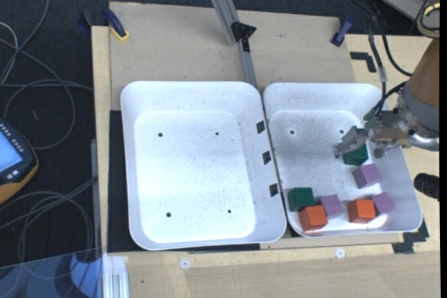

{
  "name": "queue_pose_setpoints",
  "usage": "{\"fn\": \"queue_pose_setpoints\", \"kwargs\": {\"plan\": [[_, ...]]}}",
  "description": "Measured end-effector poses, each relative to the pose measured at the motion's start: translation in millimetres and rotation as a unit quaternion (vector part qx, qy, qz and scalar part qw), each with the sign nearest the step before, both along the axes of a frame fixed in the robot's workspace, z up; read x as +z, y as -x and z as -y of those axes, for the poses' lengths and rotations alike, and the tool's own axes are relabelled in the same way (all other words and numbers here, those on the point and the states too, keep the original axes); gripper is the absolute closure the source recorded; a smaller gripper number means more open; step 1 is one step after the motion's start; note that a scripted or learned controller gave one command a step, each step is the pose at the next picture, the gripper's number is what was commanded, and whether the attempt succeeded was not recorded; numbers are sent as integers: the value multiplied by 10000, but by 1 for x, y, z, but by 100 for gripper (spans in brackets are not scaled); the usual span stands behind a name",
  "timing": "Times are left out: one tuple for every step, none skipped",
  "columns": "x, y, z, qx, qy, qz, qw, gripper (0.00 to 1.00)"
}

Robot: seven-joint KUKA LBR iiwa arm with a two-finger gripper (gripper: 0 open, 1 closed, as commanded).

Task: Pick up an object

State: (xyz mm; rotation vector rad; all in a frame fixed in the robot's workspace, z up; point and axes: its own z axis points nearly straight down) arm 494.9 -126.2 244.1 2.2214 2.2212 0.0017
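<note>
Green block (357, 156) sits under the end effector (357, 142) in the right bin (279, 115), grip state unclear; descend centred, avoiding the near purple block (366, 175).

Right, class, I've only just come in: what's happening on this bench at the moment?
A robot arm reaches in from the right over the right bin. Its gripper sits low, right at a green block near the bin's middle right, but whether the block is held cannot be told. Other blocks lie loose toward the front of that bin: a second green block, two orange ones and three purple ones. The left bin sits beside it.
</note>
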Motion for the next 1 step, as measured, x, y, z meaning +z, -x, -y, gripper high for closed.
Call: {"fn": "queue_pose_setpoints", "kwargs": {"plan": [[239, -16, 30, 6, 22, 51, 10000, 0]]}}
